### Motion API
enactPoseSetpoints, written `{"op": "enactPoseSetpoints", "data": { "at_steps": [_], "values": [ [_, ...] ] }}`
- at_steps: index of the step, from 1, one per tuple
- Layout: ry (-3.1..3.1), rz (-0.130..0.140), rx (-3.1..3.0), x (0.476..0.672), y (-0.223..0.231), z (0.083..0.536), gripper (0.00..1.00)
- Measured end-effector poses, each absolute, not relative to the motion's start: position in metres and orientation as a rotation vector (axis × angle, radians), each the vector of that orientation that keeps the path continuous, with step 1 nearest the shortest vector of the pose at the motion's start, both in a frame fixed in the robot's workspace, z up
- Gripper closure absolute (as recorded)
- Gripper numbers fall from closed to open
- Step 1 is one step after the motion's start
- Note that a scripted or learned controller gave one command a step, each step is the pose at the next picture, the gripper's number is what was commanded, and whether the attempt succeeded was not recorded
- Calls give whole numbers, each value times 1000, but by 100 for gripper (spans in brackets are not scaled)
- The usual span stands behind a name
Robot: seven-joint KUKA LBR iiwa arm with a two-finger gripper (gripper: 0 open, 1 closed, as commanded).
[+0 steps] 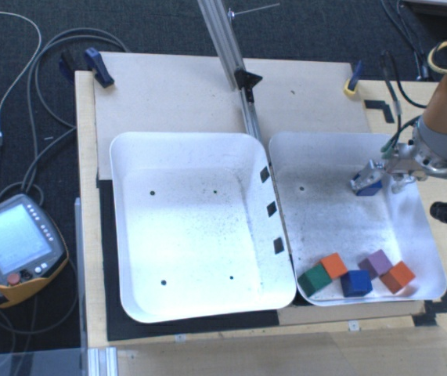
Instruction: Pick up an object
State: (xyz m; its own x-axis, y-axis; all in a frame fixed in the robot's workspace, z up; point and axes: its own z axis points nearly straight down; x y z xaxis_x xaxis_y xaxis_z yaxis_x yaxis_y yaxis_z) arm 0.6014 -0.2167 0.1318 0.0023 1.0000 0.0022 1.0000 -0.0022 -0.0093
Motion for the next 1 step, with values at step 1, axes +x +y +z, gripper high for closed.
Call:
{"op": "enactPoseSetpoints", "data": {
  "at_steps": [1],
  "values": [
    [-2228,-1,-2218,646,-188,98,0]
  ]
}}
